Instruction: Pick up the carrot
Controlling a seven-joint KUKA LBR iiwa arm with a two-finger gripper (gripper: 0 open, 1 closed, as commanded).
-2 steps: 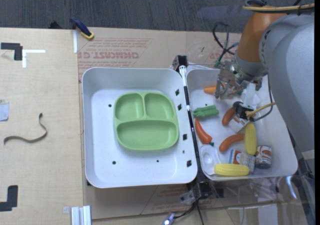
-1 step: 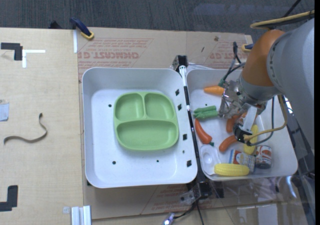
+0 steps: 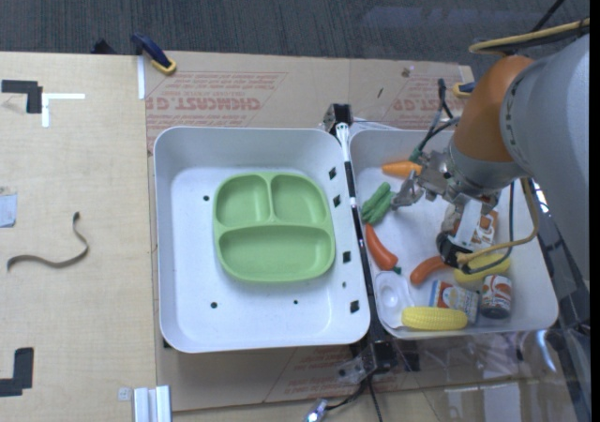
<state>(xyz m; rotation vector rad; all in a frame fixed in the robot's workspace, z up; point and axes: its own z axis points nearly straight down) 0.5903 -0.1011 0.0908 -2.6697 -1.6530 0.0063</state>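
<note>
Reaching: arm seen coming in from view's right, over right bin (image 3: 539,312); pincer (image 3: 410,193) hangs low by bin's upper-left part.
Pincer state: cannot be told; tips too small and dark vs. clutter.
Carrot (image 3: 401,168): small orange piece w/ pale tip, lying near back wall of right bin, just above pincer, close beside it; contact not confirmed, not seen held.
Neighbours: green pepper (image 3: 376,202) just left of pincer, by bin's left wall; red-orange pepper (image 3: 380,248) below it; another orange-red veg (image 3: 429,268) nearer bin middle. Mix-up w/ carrot judged easy.
Other clutter: banana (image 3: 485,262), corn cob (image 3: 433,319), can (image 3: 497,295) at front of right bin, well apart from carrot.
Left bin (image 3: 178,308): green divided plate (image 3: 274,227) inside; not needed for this step.
Step judged: approach/alignment, grasp not yet made.
How done well: pincer to be centred over carrot's mid-length, closing across its narrow width, not along it; descent kept clear of back wall and green pepper; lift to be tried only once carrot is seen pinched.
Risk: carrot nudged against wall or rolled if one tip lands first.
</note>
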